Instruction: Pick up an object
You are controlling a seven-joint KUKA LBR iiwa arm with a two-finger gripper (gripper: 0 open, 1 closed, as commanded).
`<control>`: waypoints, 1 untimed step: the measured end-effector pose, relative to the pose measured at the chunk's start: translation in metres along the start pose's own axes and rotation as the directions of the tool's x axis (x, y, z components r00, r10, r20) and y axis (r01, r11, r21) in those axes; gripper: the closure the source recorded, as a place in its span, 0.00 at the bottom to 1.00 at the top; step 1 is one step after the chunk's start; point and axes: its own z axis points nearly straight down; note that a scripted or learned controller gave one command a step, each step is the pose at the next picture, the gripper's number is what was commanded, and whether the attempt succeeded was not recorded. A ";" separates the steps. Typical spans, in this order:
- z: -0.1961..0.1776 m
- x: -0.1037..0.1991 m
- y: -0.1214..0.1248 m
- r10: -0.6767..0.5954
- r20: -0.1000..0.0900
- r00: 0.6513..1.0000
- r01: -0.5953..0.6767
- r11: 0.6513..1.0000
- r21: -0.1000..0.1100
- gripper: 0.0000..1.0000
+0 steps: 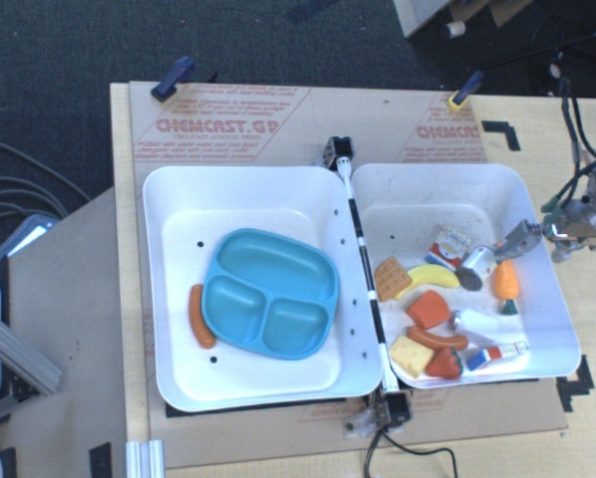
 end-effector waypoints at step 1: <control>0.127 0.040 0.040 -0.001 0.000 1.000 0.001 1.000 0.001 0.00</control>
